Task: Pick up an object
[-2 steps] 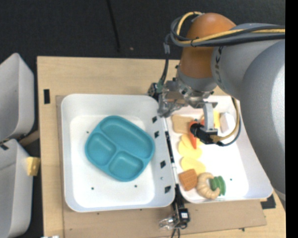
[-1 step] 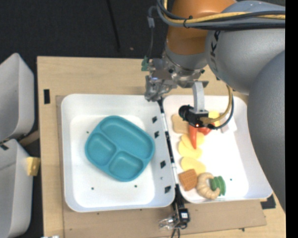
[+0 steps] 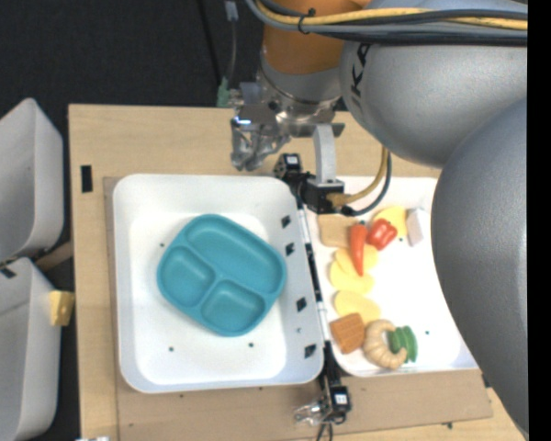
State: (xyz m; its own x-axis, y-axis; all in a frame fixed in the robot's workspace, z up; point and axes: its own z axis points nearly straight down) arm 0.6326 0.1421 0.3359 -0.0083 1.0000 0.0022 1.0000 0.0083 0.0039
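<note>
Nearest my pincer (image 3: 250,154), just below it, is the far rim of the left bin (image 3: 202,180). Whether the pincer is spread or closed I cannot tell from here, and I see nothing held in it. Further below and slightly left lies the blue divided plate (image 3: 222,286), flat on the bin floor. I judge it light, stiff and smooth, so the raised rim is the only place to pinch. Off to the lower right, in the other bin (image 3: 445,329), sit small toy foods; the red pepper (image 3: 381,234) looks light and easy to close on. My arm (image 3: 459,81) reaches in above, wrist pointing down.
</note>
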